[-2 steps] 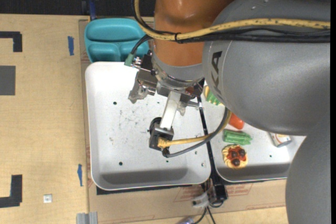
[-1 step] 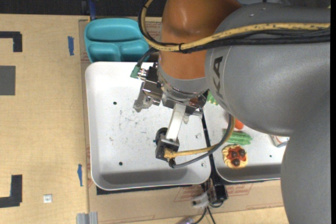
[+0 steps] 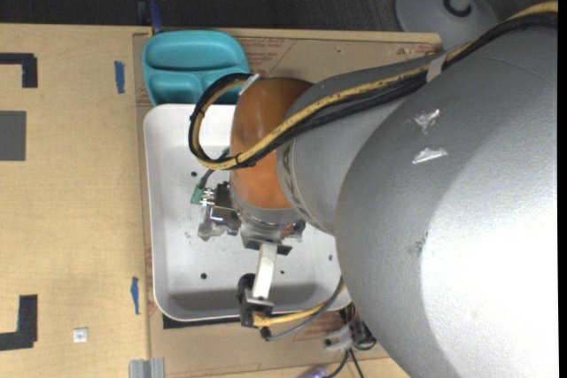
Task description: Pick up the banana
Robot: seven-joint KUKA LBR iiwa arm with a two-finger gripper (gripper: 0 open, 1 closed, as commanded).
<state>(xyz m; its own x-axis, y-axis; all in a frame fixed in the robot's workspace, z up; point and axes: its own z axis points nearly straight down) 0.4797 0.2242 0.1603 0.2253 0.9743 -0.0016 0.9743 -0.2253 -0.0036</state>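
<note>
My gripper (image 3: 211, 215) hangs low over the middle of the white bin (image 3: 170, 157), pointing down at its floor. Only its metal body shows, under the orange band (image 3: 260, 146) of the wrist. The big grey arm (image 3: 425, 190) comes in from the right and covers the bin's right half and whatever lies there. The bare floor on the bin's left side shows only a few small dark specks. I cannot make out any banana on the visible floor.
A teal compartment tray (image 3: 190, 62) sits just beyond the bin's far edge. The cardboard-coloured bench (image 3: 71, 190) stretches to the left, with black marks and bits of blue tape (image 3: 120, 75). A yellow cable loops above the wrist.
</note>
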